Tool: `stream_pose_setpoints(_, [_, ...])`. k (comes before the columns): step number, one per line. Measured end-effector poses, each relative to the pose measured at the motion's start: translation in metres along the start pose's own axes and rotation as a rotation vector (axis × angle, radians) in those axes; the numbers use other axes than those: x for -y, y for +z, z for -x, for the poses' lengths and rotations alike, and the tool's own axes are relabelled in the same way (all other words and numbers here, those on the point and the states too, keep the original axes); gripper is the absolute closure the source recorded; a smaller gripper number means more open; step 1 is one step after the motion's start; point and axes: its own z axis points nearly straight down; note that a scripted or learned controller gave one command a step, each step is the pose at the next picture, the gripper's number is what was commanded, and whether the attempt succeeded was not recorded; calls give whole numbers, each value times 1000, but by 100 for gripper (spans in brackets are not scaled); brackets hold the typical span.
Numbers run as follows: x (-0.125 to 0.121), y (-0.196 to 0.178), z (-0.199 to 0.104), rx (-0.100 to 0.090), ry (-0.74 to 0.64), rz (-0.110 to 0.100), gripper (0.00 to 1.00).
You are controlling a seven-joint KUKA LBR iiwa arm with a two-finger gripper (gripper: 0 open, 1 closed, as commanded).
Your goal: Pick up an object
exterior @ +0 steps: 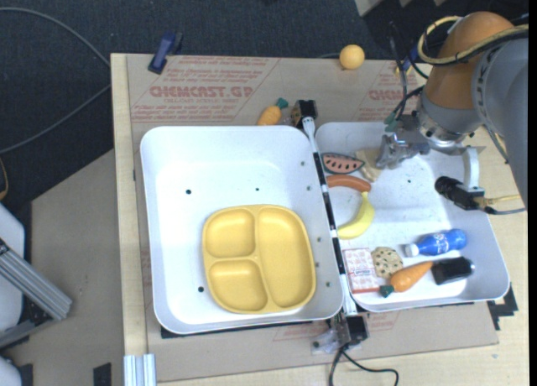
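Gripper [392,151] hangs in the right shallow white bin [485,233], near a watermelon-slice toy [342,162]. I cannot tell its state.

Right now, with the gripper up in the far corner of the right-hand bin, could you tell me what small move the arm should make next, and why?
Probably a short descent with a slight shift toward the red watermelon slice. The gripper sits in the far left part of the right white bin, the slice and the red sausage lie closest, and nothing shows between its fingers. Whether they are open is unclear.
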Motion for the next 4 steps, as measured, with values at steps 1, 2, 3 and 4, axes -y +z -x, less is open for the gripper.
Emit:
stream_pose_setpoints(1, [82, 18, -30, -3, 0, 2, 100])
stream_pose_setpoints(2, [82, 18, -30, -2, -1, 4, 0])
stream_pose_setpoints(3, [45, 18, -49, -2, -2, 6, 0])
stream_pose_setpoints(4, [3, 19, -44, -2, 1, -6, 0])
